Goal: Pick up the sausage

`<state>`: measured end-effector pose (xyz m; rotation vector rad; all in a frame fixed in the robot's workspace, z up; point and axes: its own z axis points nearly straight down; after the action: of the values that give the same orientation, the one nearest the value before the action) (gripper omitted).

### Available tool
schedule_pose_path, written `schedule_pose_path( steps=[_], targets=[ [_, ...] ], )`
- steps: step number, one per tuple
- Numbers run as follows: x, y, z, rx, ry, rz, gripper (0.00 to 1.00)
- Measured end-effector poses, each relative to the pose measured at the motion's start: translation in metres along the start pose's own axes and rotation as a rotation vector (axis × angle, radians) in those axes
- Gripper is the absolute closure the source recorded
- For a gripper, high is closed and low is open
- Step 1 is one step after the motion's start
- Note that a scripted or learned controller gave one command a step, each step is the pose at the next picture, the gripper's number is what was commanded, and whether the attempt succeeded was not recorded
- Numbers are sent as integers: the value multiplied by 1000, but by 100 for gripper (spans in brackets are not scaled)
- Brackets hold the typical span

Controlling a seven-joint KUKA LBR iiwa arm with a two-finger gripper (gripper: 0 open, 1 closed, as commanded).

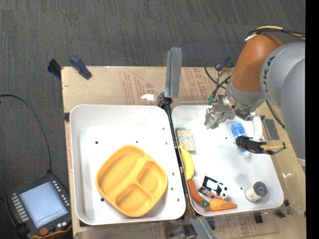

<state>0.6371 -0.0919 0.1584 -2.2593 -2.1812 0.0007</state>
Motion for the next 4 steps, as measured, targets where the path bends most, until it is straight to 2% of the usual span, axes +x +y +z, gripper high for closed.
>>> schedule_pose_path(
  steps=[1, 2, 3, 4],
  targets=[
    [-68, -11, 15, 1, 1, -97, 100],
    [-41, -99, -5, 4, 1, 90, 100],
    [10, -71, -52, 3, 0, 156, 100],
    [14, -143, -27, 6, 0, 435, 100]
  ],
)
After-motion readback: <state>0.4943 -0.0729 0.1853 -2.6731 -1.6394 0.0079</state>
